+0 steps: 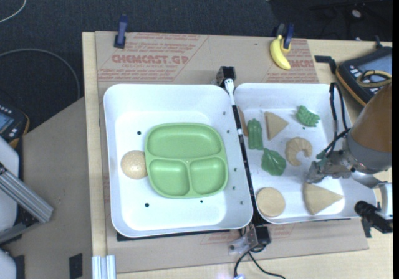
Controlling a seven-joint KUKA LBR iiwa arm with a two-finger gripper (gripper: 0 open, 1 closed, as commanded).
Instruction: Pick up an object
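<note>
Since the gripper (pixel 317 174) sits low in the right bin (pixel 249 94), prob going for the tan wedge (pixel 321 198) just below its fingers. Can't tell if they're open or shut tbh, nothing visibly held.

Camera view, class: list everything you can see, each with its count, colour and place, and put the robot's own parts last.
bins: 2, white, side by side on the bench
divided plate: 1, green, left bin
round cookie: 1, tan, left bin, beside the plate
green pieces: 3, right bin
wedges: 2, tan, right bin
round biscuit: 1, tan, right bin, near edge
curled pastry: 1, tan, right bin, centre
banana: 1, yellow, on the bench behind the bins
clamps: 2, blue, bench's far edge
gripper: 1, dark, over the right bin
</note>
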